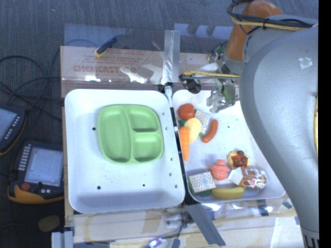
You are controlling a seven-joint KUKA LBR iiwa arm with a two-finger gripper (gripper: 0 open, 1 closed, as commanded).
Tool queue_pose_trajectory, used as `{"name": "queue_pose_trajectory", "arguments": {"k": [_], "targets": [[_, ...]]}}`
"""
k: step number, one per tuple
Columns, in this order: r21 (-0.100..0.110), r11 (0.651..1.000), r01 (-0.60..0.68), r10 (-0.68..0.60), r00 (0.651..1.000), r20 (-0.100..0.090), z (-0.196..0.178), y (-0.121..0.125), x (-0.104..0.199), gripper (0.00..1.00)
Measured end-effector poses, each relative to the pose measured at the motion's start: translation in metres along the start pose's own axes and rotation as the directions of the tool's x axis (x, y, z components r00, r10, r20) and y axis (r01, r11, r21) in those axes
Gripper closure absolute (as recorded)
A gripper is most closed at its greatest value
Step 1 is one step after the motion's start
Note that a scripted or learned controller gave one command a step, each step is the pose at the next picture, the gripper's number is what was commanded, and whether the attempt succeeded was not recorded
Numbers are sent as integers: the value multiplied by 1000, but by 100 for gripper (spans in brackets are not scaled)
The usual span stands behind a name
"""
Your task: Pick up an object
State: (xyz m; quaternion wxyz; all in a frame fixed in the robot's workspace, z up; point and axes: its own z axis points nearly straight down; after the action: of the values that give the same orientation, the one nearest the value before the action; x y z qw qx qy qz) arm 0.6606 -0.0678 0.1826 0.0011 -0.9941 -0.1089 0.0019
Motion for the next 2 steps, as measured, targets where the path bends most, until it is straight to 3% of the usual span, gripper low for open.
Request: {"name": "queue_pose_trajectory", "arguments": {"k": [1,2], "targets": [[0,1000,-11,11,1000,2,1,-17,-17,100],[1,1000,-7,7,1000,1,0,-8,-6,100]]}}
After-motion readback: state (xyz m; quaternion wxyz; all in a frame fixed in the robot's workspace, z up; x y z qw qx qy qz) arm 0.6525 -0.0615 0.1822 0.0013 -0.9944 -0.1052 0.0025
